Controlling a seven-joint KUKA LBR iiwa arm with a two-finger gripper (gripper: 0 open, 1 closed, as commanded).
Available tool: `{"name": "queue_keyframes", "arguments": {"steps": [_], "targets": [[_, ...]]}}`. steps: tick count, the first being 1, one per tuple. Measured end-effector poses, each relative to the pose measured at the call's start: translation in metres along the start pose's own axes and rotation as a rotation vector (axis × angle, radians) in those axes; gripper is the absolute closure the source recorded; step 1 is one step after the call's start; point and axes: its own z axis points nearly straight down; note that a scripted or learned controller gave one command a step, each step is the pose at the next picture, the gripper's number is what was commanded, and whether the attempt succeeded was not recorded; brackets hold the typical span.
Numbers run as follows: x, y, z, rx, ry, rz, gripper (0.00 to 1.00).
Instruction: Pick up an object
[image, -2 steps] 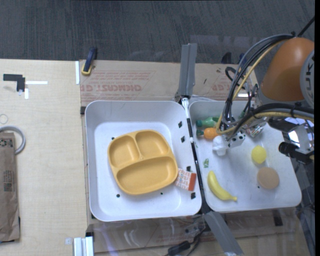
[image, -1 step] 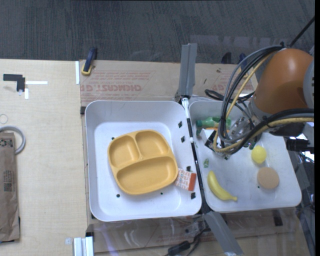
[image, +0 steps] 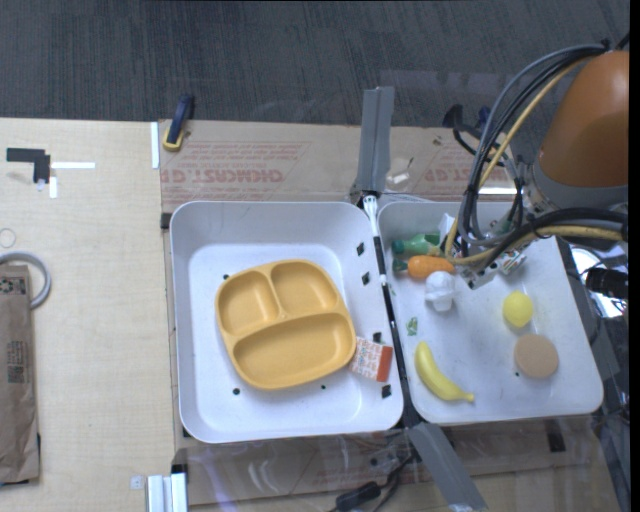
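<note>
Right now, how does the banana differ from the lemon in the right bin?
The banana is long and curved; the lemon is small and roundish. The banana lies near the right bin's front left corner, while the lemon sits farther back and more to the right, beside a tan round thing. Both are yellow and lie free, apart from the hand.

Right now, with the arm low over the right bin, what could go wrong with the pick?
1. The carrot, green item and small white object lie crowded together, so the gripper may catch two or push one aside.
2. They lie near the bin wall, which could block a clean approach.
</note>
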Motion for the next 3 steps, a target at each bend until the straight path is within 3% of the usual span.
{"name": "queue_keyframes", "arguments": {"steps": [1, 2, 3], "targets": [[0.075, -0.023, 0.048, 0.004, 0.004, 0.181, 1.00], [0.055, 0.046, 0.045, 0.004, 0.001, 0.373, 1.00], [0.020, 0.037, -0.025, 0.000, 0.000, -0.193, 1.00]]}}
